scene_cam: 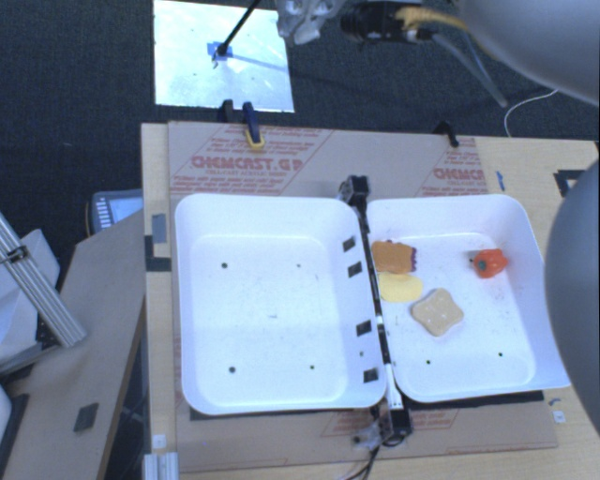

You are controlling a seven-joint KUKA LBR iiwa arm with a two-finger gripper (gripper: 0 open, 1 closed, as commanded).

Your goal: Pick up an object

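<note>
4 toy foods cluster in the right bin for picking; tool hangs high, grip unreadable.

White bins, orange-brown waffle piece, pale yellow disc, tan toast slice, orange-red pepper

A cardboard sheet printed with red lettering lies under the bins on the counter; a shiny metal plate sits beyond; an aluminium rail leans at left.
</note>
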